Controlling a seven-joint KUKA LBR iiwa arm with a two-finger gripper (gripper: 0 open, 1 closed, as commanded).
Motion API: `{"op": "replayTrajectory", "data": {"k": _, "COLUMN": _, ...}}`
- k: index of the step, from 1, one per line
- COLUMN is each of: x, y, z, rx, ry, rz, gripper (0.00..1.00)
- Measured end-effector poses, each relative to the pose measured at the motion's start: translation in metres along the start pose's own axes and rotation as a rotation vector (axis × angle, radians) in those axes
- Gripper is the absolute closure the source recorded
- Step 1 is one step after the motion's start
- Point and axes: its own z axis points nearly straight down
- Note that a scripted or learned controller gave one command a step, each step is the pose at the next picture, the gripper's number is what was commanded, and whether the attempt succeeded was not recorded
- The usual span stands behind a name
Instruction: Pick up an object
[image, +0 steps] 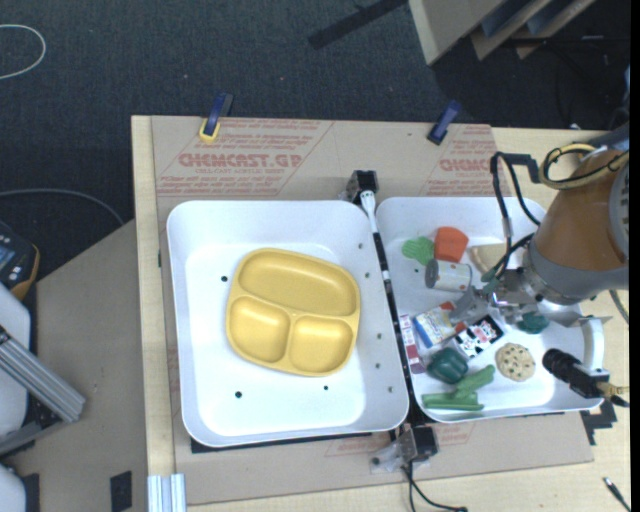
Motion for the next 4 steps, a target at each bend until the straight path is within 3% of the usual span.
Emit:
{"op": "replayTrajectory", "data": {"k": 1, "x": 0.001, "y": 0.002, "z": 0.025, "rx": -0.006, "ry": 0.003, "rz": 0.0, "gripper": 0.0}}
{"op": "replayTrajectory", "data": {"k": 2, "x": 0.001, "y": 0.005, "z": 0.011, "rx": -0.019, "ry": -0.001, "rz": 0.0, "gripper": 1.0}}
{"op": "replayTrajectory", "data": {"k": 4, "x": 0.012, "y": 0.021, "z": -0.107, "rx": -0.015, "ry": -0.005, "rz": -0.003, "gripper": 1.0}}
